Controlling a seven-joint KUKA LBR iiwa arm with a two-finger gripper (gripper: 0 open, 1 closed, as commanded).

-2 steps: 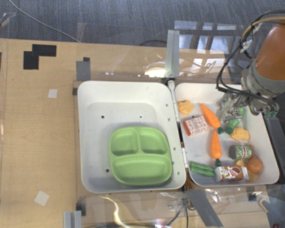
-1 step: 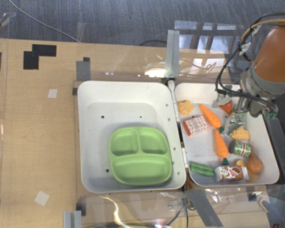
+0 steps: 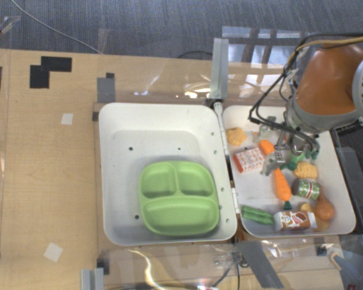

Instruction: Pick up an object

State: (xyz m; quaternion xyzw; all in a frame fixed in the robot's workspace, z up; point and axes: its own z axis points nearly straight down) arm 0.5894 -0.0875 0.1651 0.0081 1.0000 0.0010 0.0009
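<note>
My gripper (image 3: 277,157) hangs low over the middle of the right bin (image 3: 345,222), under the orange band of the arm (image 3: 327,80). Just below it lies an orange carrot (image 3: 282,185). A small orange piece (image 3: 265,146) sits to its left, touching or nearly touching the gripper's body. A red and white box (image 3: 249,159) lies further left. On the gripper's right are a yellow corn cob (image 3: 306,171) and a small green piece (image 3: 297,159). I see nothing lifted off the bin floor.
The right bin also holds a yellow pastry-like piece (image 3: 236,136), a green can (image 3: 307,190), a green vegetable (image 3: 257,214), a sauce bottle (image 3: 293,220) and a brown-orange fruit (image 3: 325,209). A green divided plate (image 3: 179,197) lies in the left bin (image 3: 118,162).
</note>
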